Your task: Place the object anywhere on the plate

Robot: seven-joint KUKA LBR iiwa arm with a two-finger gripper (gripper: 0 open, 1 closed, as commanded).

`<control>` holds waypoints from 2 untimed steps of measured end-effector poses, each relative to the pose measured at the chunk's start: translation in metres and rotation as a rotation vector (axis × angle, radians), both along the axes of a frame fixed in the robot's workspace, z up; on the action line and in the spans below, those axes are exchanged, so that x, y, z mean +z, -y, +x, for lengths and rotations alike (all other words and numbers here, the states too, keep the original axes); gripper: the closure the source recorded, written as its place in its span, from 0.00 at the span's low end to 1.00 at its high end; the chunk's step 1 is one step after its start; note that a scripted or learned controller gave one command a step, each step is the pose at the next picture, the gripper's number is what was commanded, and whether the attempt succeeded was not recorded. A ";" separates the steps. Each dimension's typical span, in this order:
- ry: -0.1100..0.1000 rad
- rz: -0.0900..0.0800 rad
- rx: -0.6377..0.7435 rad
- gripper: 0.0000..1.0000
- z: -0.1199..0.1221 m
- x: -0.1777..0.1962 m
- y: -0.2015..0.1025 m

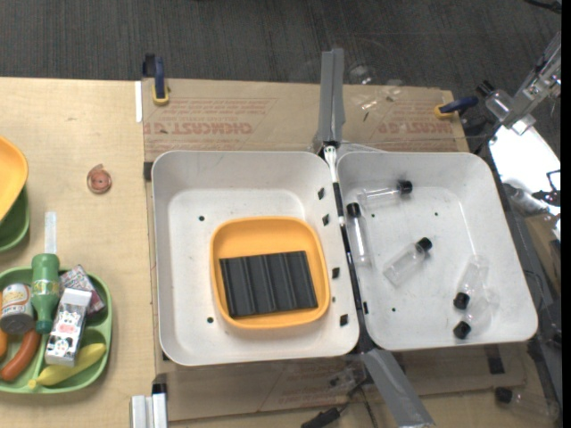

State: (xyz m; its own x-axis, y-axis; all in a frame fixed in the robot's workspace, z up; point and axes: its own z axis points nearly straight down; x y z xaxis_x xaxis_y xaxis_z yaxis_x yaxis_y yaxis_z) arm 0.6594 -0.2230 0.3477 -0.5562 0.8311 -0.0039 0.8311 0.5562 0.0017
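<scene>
An orange plate (268, 230) rests in the middle of the left bin (178, 194). A black ridged rectangular object (268, 283) lies flat on the plate, covering most of its near half. The arm's end with my gripper (510, 107) hangs at the upper right, outside the far right corner of the right bin (500, 239), well away from the plate. Nothing is seen held in it.
Several clear vials with black caps lie scattered in the right bin, among them one (407, 259) near its middle and one (385, 192) at the back. A green tray of toy food (53, 328) and a yellow bowl (11, 181) sit on the wooden table at far left.
</scene>
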 end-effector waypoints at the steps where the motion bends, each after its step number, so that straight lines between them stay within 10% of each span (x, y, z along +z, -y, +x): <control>1: 0.000 -0.001 0.274 1.00 0.000 0.094 -0.001; 2: -0.003 0.001 0.281 1.00 -0.081 -0.082 -0.001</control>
State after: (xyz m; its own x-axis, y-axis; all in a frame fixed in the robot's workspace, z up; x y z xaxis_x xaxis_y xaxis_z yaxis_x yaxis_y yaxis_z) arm 0.5783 -0.2224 0.2656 -0.7647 0.6444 -0.0010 0.6444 0.7647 0.0004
